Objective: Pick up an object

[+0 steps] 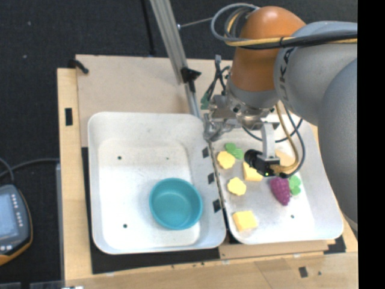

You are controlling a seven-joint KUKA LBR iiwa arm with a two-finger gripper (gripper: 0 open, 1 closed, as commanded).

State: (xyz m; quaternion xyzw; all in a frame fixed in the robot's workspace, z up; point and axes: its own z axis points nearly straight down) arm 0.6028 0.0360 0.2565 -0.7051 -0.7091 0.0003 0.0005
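Zero objects lifted so far. Gripper (pixel 222 125) hangs over the right bin (pixel 310 221) near its back left corner; can't tell if it's open or closed. Nearest yellow block (pixel 225 159) lies loose just beside it. Grasp and lift both look still to do

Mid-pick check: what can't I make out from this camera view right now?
- Gripper: camera view, the wrist above covers it, so I cannot tell whether it holds anything.
- Right bin: its far end is hidden under the arm.
- Green piece near the gripper: partly under the wrist.
- Purple object: too small to identify.
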